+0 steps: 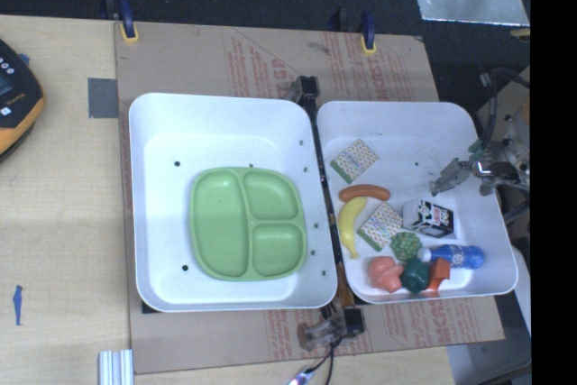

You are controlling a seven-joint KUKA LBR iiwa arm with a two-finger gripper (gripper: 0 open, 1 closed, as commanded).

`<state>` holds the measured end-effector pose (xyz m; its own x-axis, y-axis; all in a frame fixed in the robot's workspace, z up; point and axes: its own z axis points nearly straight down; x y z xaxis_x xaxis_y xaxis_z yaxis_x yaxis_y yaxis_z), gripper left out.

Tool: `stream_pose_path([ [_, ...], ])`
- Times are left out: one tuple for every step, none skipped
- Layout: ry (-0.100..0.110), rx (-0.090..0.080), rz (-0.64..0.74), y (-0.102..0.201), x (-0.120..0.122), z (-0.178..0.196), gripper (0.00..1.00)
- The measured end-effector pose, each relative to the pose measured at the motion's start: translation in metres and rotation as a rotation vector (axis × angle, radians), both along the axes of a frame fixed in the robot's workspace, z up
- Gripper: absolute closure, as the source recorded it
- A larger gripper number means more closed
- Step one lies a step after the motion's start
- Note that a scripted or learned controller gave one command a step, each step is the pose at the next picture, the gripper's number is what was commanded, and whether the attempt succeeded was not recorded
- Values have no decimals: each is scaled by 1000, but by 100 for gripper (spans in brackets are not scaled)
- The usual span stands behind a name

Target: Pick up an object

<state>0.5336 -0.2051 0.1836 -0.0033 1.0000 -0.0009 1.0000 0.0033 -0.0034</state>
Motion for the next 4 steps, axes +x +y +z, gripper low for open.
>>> stream_pose_path([
  [0, 0, 3, -6, 47, -92, 0],
  [0, 1, 3, 64, 30, -15, 0],
  [-1, 0, 0, 30, 5, 50, 0],
  [0, 0, 1, 40, 73, -8, 0],
])
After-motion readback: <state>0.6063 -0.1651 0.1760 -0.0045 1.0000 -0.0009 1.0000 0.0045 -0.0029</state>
